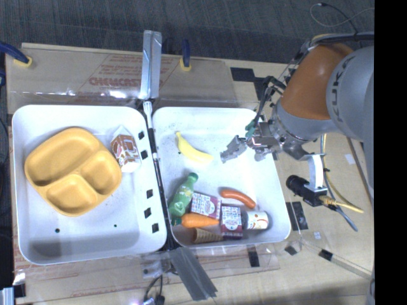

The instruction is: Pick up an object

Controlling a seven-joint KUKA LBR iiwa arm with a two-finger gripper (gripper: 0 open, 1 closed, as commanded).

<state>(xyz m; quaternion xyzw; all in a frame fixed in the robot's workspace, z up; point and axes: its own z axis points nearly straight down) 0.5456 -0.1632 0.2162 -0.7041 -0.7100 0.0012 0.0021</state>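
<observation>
My gripper (243, 151) hangs over the upper right part of the right bin (276, 189), its fingers spread open with nothing between them. A yellow banana (191, 148) lies just to its left on the bin floor. Below it lie an orange-red sausage (238, 197), a green bottle (182, 194), a carrot (200, 221), two red-and-white cartons (205, 204) and a small white-and-red container (257, 220).
The left bin (25, 234) holds a yellow divided plate (73, 169) and a brown-and-white wrapped snack (125, 150) near the divider. A metal post (151, 65) stands at the back between the bins.
</observation>
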